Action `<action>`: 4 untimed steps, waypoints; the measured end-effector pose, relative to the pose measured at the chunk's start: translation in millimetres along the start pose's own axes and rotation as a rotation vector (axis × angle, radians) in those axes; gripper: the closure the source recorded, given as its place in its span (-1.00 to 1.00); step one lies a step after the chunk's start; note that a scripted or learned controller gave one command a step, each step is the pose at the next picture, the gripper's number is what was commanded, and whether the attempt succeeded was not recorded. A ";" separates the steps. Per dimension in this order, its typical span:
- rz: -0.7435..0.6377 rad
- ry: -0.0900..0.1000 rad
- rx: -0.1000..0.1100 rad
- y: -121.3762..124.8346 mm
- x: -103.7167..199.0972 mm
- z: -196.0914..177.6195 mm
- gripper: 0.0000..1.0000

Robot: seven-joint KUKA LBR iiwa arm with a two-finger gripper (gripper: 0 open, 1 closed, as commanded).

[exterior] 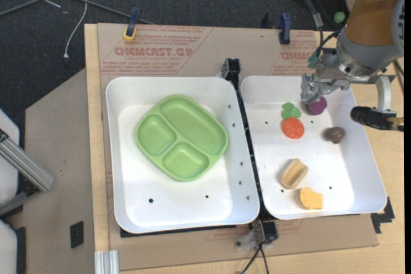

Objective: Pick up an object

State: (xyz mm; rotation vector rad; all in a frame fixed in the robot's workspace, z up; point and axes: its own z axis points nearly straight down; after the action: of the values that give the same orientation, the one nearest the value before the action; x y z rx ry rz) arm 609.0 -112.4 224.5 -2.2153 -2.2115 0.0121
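1. You see two white bins side by side on a cardboard sheet (192,48) clamped to the bench by two blue clamps (132,21); the clamps likely keep the work surface from sliding.
2. The left bin (122,157) holds a green divided plate (182,137), lying flat near its middle. It reads as a drop-off place, though the task sentence names only a pick.
3. The right bin (359,170) holds the candidates, spread apart so each can be approached singly: a red tomato (294,128) with a green leafy piece (290,110) touching its upper side, a brown lump (333,134), a tan bread-like piece (293,173) and an orange wedge (311,198).
4. The gripper (314,97) stands at the bin's far side, directly over a purple object (316,104), which shows just beneath its tips. You may take this as the chosen target.
5. Whether the gripper is released or clenched you cannot tell from this slanted view, nor whether the purple object is off the bin floor.
6. Judged from position alone, the pick is at the grasp stage, not yet a confirmed lift.
7. Note the risk: the green leafy piece lies near the target and could be nudged.
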 end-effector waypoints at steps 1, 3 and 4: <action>-0.002 -0.001 -0.012 2.4 0.2 -6.5 -1.00; -0.001 -0.001 -0.006 -0.9 9.7 93.5 -1.00; -0.001 0.000 -0.005 -1.6 10.3 142.7 -1.00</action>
State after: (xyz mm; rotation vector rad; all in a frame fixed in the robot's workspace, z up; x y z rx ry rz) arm 605.5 -101.8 81.8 -2.2170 -2.2158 0.0065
